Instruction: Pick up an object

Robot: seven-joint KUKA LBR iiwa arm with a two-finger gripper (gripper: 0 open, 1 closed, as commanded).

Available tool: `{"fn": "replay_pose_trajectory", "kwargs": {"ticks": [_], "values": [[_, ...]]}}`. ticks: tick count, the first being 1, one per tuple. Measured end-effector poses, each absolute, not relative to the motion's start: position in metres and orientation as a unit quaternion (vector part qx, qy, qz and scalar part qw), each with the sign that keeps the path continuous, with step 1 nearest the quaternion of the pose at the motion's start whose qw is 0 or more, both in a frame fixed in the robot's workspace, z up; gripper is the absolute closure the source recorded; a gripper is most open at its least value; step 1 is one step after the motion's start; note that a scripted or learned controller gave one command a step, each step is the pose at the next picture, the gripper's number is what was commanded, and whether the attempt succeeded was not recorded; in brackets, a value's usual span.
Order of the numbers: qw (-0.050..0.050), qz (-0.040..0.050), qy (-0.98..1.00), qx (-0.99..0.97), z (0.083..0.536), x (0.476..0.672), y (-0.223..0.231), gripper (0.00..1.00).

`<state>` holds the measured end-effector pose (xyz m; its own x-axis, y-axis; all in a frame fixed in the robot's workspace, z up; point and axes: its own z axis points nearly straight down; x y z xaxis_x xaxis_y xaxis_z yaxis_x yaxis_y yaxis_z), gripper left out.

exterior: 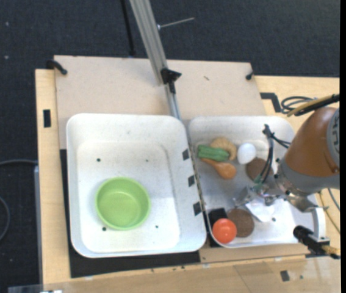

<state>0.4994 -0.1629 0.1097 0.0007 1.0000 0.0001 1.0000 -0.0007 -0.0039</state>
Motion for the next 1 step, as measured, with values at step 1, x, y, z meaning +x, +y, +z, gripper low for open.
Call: {"fn": "replay_pose_trajectory", "kwargs": {"ticks": [1], "values": [[-0.002,0.0000,-0.706,-0.708,0.1023,0.5006,-0.1645,0.00]]}}
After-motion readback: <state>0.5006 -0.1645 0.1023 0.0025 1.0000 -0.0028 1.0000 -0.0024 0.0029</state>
